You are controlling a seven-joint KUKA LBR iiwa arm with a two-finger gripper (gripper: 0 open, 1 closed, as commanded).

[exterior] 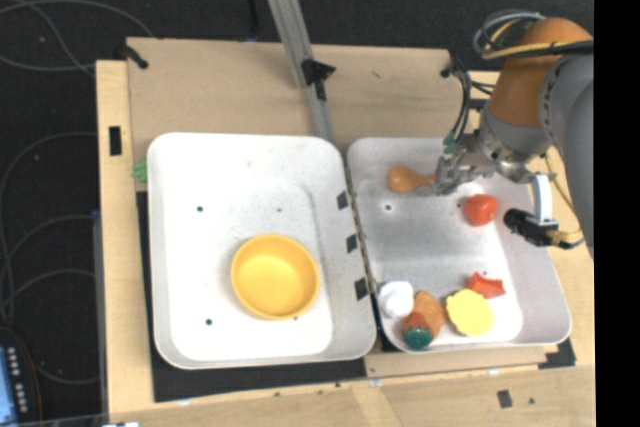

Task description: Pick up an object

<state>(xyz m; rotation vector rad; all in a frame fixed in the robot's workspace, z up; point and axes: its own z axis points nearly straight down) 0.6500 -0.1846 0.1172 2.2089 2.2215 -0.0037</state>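
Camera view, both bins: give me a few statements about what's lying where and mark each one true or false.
1. The yellow bowl sits in the left bin. True.
2. The red ball lies in the left bin. False: it is in the right bin.
3. The tool is over the right bin's far end, beside the orange-brown object. True.
4. The flat yellow piece lies at the right bin's far end. False: it is at the near edge.
5. The bowl is upside down. False: it is upright, opening up.
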